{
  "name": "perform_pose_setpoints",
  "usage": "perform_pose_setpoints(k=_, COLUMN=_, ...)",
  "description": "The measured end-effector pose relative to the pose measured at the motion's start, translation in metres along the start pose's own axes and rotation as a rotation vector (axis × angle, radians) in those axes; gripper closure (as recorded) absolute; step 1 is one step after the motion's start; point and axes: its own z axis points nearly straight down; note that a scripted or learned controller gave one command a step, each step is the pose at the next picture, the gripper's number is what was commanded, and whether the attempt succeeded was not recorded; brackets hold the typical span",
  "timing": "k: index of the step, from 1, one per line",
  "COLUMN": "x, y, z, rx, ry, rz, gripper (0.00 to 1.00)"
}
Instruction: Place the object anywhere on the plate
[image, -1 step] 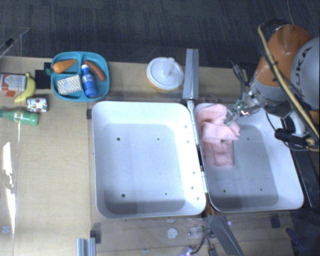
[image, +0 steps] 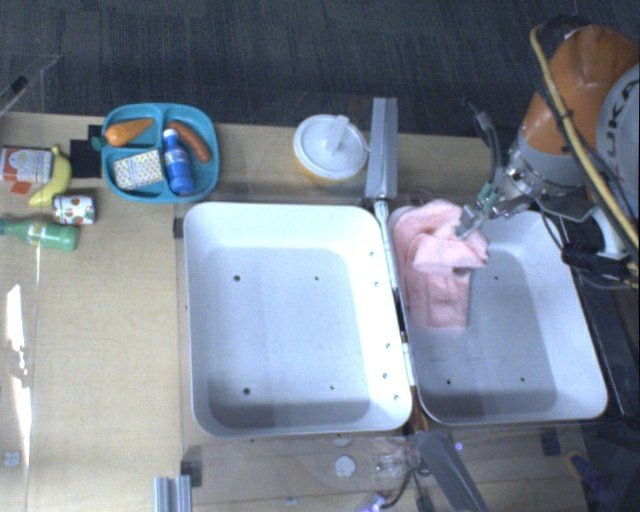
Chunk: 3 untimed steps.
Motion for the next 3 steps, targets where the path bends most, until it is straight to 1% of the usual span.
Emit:
perform_pose_setpoints(k=2, x=0.099, y=0.056, z=-0.016, rx=-0.002, ry=0.0, rz=-0.805, gripper=1.0)
perform_pose_setpoints(k=3, x=0.152, y=0.075, z=-0.019, rx=-0.003, ry=0.001, rz=-1.108, gripper=1.0)
